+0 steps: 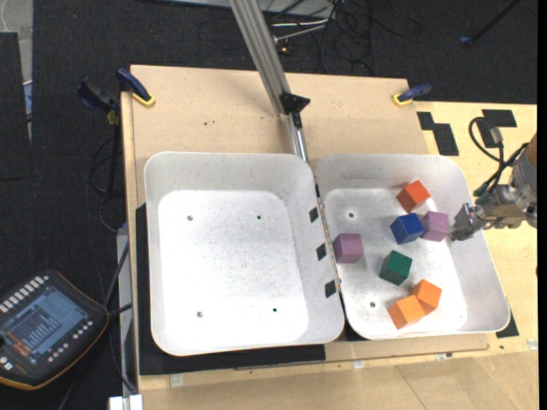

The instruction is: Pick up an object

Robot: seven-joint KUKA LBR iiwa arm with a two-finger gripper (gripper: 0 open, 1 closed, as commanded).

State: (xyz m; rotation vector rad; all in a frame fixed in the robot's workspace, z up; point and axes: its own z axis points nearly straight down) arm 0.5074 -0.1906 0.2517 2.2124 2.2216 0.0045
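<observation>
1. The arm comes in from the right edge, and its claw (466, 225) sits low over the right rim of the right bin (479, 293), just beside a pale purple cube (437, 225).
2. Whether the claw is apart or together, I cannot tell; the tip is a small dark shape, and nothing shows plainly between its parts.
3. All the blocks lie in the right bin. Up top, an orange cube (414, 195) sits near the far wall.
4. Below it, a blue cube (408, 227) sits touching or nearly touching the pale purple cube on its right.
5. Over by the left wall of that bin, a second purple cube (347, 247) stands alone, well apart from the claw.
6. In the middle, a dark green cube (396, 267) rests below the blue one.
7. Down toward the near edge, two more orange blocks: one (427, 295) slightly up and right, the other (405, 311) below and left, the pair touching.
8. The left bin (154, 229) lies alongside, its white floor speckled.
9. Both bins rest on a tan wooden surface (214, 109), with blue and yellow clamps at the far left corner (135, 88) and the far right corner (412, 95).
10. A handheld control pendant (43, 327) with a lit screen lies at bottom left, off the surface.
</observation>
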